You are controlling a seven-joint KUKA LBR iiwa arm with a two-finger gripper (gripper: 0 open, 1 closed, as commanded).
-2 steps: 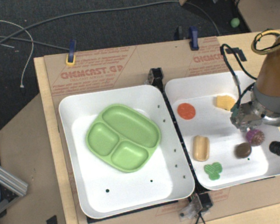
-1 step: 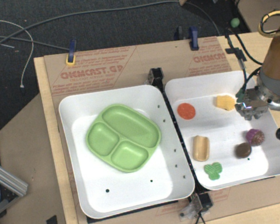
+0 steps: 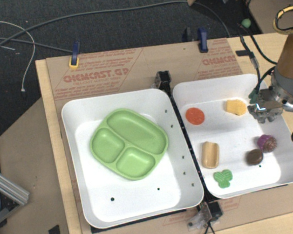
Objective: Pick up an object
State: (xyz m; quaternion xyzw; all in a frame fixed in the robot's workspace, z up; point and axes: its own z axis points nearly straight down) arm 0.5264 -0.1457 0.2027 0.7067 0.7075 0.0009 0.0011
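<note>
A: Camera view, near to far: green toy [image 3: 223, 178], brown ball [image 3: 254, 156], purple ball [image 3: 266, 142], yellow piece [image 3: 236, 107], all lay in the right bin [image 3: 224, 88].
B: Gripper [image 3: 263, 108]?
A: Beside the yellow piece, carried nothing; open or closed, can't tell. Risk: clipping the bin wall.

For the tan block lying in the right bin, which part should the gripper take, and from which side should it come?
Take the tan block across its short width, at mid-length, coming straight down from above. It lies flat with its long axis running up and down the view, and the bin floor beside both long sides looks bare, so fingers likely fit there. The gripper sits near the bin's right wall.
</note>
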